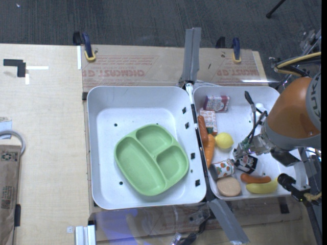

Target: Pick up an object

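The right bin [232, 92] holds toy food: a carrot [209, 148], a yellow lemon [224, 140], a small printed cup [225, 167], a round tan cookie [229, 187], a red sausage [255, 178], a yellow banana [261, 188] and a red-and-white packet [216, 103]. My gripper [246, 155] hangs low over the middle of this bin, just right of the lemon and above the cup. A small dark item [248, 163] lies right under its tip; whether the gripper touches it cannot be made out.
The left bin [102, 137] holds a green divided plate [152, 159]. A grey divider post [192, 55] stands between the bins at the back. The orange-banded arm [296, 114] covers the right bin's right side. A brown paper bag [9, 182] lies far left.
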`<action>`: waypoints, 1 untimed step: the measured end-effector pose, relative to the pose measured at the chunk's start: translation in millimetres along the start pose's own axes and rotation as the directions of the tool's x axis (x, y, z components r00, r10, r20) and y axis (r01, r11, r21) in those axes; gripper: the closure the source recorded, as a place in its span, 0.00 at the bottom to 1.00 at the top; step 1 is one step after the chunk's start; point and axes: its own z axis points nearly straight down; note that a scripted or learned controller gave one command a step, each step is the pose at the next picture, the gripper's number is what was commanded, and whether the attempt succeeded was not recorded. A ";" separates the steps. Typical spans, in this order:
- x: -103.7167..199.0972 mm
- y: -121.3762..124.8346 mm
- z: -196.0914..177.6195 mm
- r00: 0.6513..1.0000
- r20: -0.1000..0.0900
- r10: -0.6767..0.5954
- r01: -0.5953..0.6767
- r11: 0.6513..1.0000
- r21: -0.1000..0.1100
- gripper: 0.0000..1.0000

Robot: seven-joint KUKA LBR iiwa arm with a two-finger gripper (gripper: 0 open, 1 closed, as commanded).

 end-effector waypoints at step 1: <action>-23.7 9.3 0.6 0.943 -0.021 -0.333 0.333 0.943 0.002 0.00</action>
